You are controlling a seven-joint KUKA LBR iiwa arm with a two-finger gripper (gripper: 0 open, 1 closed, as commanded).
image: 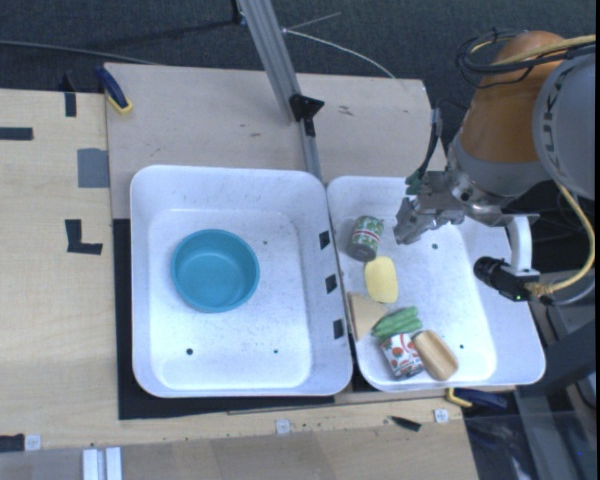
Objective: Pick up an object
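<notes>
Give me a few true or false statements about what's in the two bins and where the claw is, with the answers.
1. The blue bowl sits in the left bin. True.
2. The claw hangs over the left bin. False: it is over the right bin, near the green can.
3. The yellow object lies between the green can and the green vegetable. True.
4. The blue bowl is tipped on its side. False: it stands upright, opening up.
5. The red-labelled can lies beside a tan bread-like piece. True.
</notes>
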